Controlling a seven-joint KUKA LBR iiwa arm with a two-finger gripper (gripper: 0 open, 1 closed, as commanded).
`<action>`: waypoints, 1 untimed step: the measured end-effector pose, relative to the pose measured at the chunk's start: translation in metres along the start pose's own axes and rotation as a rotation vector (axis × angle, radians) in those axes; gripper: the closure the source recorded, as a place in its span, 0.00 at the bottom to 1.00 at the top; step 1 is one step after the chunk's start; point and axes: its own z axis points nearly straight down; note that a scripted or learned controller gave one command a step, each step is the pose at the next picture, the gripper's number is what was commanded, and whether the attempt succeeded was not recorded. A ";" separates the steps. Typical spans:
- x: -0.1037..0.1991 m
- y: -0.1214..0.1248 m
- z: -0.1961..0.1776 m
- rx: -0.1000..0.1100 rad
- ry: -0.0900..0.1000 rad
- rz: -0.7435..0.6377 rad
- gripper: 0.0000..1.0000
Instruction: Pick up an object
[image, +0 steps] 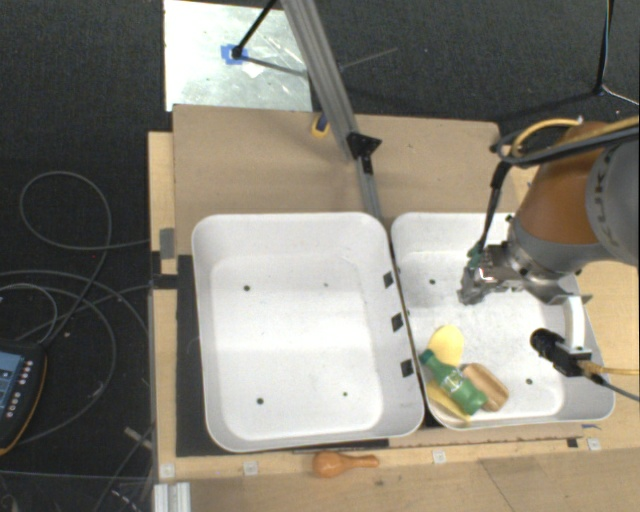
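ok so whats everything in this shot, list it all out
left bin: 1, white, on the bench, view's left
right bin: 1, white, close beside the left one
yellow object: 1, yellow, right bin, near corner by the divide
green object: 1, green, right bin, lying against the yellow one
tan object: 1, tan-brown, right bin, beside the green one
wooden piece: 1, orange-brown, bench edge in front of the bins
pole: 1, grey, slanting down from the top toward the bins
cables: several, pale, floor at left
pendant: 1, dark, floor at far left
arm: 1, grey with orange band, from the right
gripper: 1, dark metal, over the right bin
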 end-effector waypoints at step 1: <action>0.000 0.002 -0.047 0.000 0.000 -0.003 1.00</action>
